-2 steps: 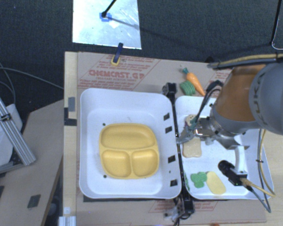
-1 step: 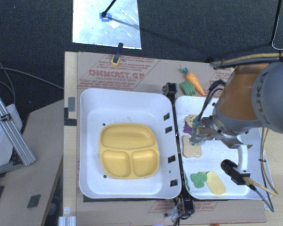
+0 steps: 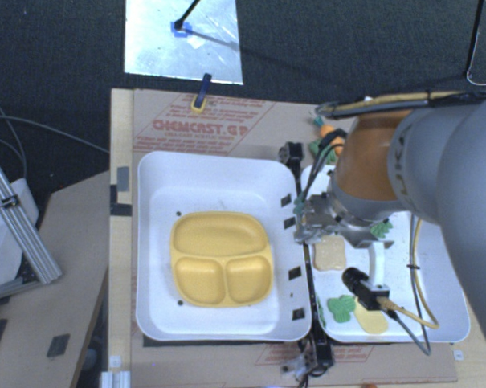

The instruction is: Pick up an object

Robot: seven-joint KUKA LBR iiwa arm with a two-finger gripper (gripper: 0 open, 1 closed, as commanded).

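Tan slice [image 3: 330, 254] just below wrist [image 3: 351, 208]

Two shallow white bins sit side by side on a cardboard sheet [image 3: 230, 120] with red print. The left bin [image 3: 150, 201] holds one yellow divided tray [image 3: 221, 256], lying flat near its centre with three compartments facing up. The grey arm [image 3: 445, 158] reaches in from the right and covers the far part of the right bin [image 3: 454, 323]. Below the arm, a tan square slice [image 3: 330, 254] lies near the left wall of the right bin. A green piece [image 3: 340, 308] and a pale yellow piece [image 3: 372, 321] lie just beside each other at the near edge. A smaller green piece [image 3: 380, 230] lies farther back, right of the slice.
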